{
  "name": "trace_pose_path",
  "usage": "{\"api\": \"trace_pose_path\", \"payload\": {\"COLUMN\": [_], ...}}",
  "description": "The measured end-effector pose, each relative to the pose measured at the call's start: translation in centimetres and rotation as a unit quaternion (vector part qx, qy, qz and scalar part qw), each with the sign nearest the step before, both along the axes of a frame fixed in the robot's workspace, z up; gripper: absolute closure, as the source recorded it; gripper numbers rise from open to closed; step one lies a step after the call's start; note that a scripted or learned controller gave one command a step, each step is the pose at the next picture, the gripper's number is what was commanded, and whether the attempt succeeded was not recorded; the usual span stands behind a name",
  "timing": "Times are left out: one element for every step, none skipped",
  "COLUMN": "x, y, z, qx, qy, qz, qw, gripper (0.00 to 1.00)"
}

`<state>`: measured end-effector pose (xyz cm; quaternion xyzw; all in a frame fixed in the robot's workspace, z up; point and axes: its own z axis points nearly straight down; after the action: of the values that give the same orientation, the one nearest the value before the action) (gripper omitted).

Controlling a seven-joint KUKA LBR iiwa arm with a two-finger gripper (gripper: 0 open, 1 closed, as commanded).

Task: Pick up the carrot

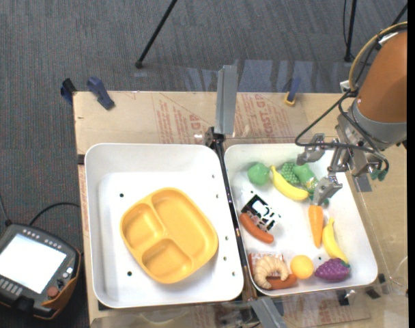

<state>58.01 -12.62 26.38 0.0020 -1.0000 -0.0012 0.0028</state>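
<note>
Camera view: carrot point(317, 225) lies just below gripper point(325, 190).

The carrot point(317, 225) is a small orange toy, tapered, lying flat on the white floor of the right-hand bin, in the lower right of the frame. It runs nearly top to bottom, with its narrow tip pointing toward the frame's bottom edge.
</note>
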Motion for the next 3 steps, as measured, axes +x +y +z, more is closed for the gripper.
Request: {"api": "trace_pose_path", "payload": {"x": [-3.3,-2.6,-2.6], "y": [-4.8,-4.1,-3.8], "z": [-5.8,-18.0,-17.5], "qx": [0.0011,-0.0002,0.0010], "qy": [0.003,-0.001,0.002], "qz": [0.003,-0.068,-0.065], "qw": [1.0000,0.9977,0.9979], "gripper": [0.00,0.00,1.00]}}
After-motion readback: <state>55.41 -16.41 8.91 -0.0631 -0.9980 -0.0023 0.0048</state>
